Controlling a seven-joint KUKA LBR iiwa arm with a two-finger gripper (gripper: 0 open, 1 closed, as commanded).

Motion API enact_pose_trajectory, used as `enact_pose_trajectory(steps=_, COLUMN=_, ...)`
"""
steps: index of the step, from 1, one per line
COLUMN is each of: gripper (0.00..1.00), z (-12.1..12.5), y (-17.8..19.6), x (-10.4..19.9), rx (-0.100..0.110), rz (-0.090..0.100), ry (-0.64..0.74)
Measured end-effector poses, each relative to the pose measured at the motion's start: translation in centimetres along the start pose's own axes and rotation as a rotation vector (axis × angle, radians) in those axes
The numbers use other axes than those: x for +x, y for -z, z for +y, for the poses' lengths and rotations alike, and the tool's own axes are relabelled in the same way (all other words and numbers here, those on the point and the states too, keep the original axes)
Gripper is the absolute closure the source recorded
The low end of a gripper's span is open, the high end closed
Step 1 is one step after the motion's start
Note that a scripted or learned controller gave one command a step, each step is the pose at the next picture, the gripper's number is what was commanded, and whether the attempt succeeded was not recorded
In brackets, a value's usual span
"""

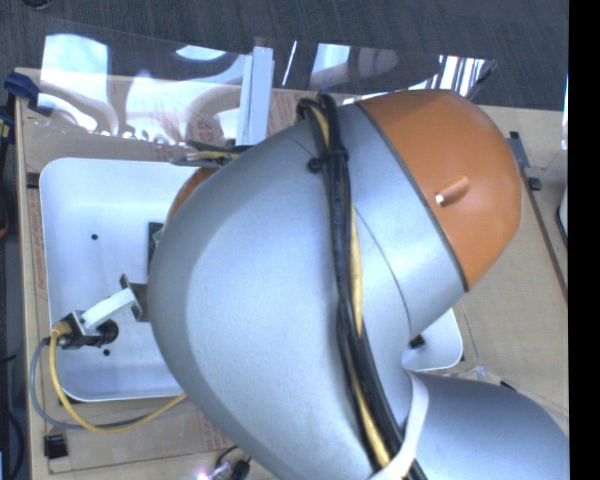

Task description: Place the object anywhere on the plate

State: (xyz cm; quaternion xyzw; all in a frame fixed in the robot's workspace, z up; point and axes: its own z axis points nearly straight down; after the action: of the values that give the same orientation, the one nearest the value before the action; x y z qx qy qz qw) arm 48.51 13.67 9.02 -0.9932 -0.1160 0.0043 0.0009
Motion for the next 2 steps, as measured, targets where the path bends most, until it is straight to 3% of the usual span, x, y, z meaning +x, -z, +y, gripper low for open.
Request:
enact_pose_trajectory(steps=1, gripper=0.0, z=2.8, y=0.0, x=0.1, rx=0.001, rz=0.0, ry=-0.022)
enact_pose_trajectory(steps=2, gripper=0.0, z=6.3, y=21.8, x=0.8, rx=-0.002, rz=0.01, ry=0.15)
